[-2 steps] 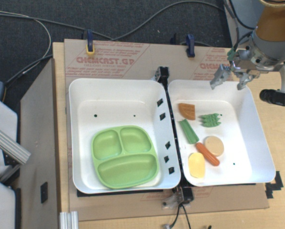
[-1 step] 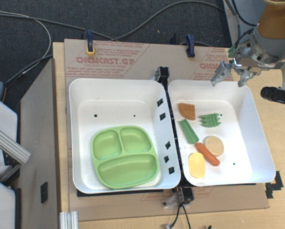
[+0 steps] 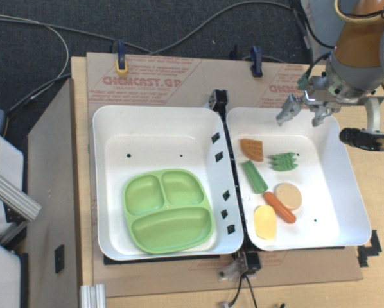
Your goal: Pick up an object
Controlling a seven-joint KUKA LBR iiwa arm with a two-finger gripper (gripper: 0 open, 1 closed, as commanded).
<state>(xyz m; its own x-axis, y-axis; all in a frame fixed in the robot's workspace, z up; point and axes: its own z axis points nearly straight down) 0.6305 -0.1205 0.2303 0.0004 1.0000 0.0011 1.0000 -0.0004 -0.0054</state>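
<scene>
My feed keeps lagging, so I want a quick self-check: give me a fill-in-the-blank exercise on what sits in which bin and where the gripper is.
1. The green three-compartment plastic tray lies in the ____ white bin.
2. The two-finger gripper, fingers open, hovers over the far edge of the ____ white bin.
3. The orange carrot-shaped toy touches the round tan bun-like toy and the ____ cheese-like wedge.

Missing words: left; right; yellow
</scene>
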